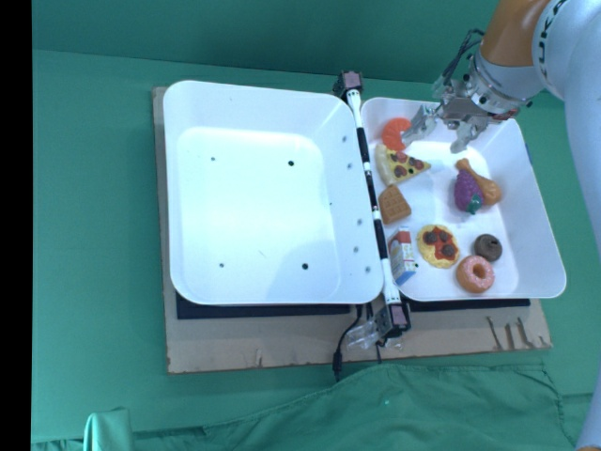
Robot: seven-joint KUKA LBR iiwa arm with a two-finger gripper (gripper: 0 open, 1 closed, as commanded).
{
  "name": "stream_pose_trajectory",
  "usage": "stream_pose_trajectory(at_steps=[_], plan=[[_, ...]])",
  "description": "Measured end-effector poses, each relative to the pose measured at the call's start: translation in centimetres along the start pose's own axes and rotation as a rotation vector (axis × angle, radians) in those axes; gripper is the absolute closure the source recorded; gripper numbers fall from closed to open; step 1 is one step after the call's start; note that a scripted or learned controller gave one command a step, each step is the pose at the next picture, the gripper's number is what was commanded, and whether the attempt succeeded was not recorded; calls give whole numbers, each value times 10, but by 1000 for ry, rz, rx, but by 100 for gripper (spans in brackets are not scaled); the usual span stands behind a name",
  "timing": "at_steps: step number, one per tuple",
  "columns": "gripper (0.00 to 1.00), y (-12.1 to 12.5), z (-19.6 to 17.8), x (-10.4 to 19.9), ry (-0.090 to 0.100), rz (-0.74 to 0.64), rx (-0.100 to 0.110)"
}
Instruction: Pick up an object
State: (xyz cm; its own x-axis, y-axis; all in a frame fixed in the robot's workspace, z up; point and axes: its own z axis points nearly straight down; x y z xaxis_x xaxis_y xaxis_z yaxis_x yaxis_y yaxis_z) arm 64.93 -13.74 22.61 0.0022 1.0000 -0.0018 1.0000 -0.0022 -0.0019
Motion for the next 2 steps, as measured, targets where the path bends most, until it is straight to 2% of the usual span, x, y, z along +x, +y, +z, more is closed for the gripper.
stream_pose_trajectory(at_steps=[1,2], plan=[[0,5,39,-1,-2,1,-20],[100,6,26,-3,-6,3,-27]])
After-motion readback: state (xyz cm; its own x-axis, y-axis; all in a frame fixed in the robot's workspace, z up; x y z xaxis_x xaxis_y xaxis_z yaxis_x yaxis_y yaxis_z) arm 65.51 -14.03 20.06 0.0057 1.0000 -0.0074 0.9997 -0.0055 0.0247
